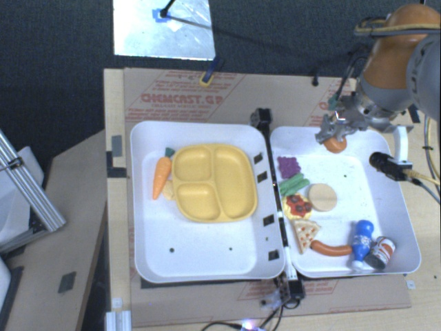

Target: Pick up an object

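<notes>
Orange round object (335, 144) sits pinched between the narrowed jaws of the gripper (333, 138), above the far edge of the right bin (396, 205). Below the jaws lie purple grapes (289, 165), green beans (294, 183) and a round cracker (322, 197).

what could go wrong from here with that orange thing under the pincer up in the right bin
The orange piece sits right below the pincer, near the right bin's far wall: a shallow grip there might let it slip. Whether it is actually gripped cannot be told. If carried leftwards, it could drop onto the divider between bins, or onto the grapes and green beans below.
</notes>
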{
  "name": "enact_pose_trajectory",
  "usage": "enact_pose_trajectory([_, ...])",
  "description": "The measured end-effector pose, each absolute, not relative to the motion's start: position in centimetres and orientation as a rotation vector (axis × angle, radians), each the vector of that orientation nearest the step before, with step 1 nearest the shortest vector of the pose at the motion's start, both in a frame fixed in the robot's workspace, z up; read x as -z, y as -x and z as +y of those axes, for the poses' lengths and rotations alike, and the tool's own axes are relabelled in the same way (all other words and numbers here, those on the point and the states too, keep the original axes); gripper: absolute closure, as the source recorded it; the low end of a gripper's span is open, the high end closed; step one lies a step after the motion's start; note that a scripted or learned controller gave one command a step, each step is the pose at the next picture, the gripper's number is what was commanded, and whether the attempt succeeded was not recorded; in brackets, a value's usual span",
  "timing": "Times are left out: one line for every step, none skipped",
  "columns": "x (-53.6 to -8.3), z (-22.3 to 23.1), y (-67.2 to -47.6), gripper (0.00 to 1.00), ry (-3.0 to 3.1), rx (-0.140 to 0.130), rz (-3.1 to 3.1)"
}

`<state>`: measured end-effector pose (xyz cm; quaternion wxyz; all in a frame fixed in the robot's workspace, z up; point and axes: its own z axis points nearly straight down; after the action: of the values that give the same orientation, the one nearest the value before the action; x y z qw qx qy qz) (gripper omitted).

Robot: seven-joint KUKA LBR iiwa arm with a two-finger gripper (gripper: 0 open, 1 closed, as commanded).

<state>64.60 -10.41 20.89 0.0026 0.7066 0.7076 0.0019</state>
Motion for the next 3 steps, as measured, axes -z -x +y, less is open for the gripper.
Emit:
enact_pose_trajectory([-22.5,-10.4,-64.7,1.0,-2.216,-0.004,2.224])
enact_pose_trajectory([-21.6,-4.6,-65.3,1.0,-2.21,-0.004,2.232])
enact_pose_trajectory([-23.5,-3.1,-66.3,1.0,-2.212,-0.005,2.228])
